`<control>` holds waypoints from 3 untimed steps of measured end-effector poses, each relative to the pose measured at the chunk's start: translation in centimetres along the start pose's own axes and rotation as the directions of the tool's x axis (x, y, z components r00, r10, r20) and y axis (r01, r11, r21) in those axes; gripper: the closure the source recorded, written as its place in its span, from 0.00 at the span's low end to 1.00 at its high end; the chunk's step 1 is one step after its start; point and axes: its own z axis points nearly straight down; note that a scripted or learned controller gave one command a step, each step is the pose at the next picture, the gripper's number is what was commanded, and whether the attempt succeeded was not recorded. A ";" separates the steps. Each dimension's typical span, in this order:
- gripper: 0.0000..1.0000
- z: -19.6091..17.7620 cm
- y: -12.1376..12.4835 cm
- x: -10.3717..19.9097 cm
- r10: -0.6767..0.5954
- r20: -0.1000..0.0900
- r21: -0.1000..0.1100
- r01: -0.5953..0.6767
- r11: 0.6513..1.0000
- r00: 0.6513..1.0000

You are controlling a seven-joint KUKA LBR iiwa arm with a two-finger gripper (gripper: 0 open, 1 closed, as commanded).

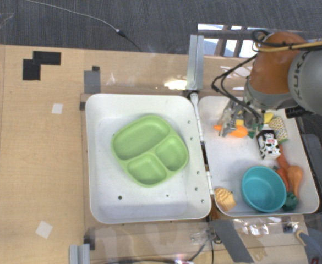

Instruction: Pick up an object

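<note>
Your gripper [233,121] hangs low at about twelve o'clock in the right bin [227,164], its tips just over the small orange toy [233,130]. Whether the fingers are spread or closed I cannot tell; the wrist hides them. Treat that orange piece as your target. It lies near the bin's upper wall, with a cow figure [268,143] at its three o'clock and a teal bowl [264,187] toward five. Come straight down, centre on the toy, and close only once both fingers flank it. Lift slowly, since the neighbours crowd close.
</note>
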 end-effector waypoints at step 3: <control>1.00 0.6 -1.8 3.4 -0.284 -0.031 -0.007 0.284 0.959 0.958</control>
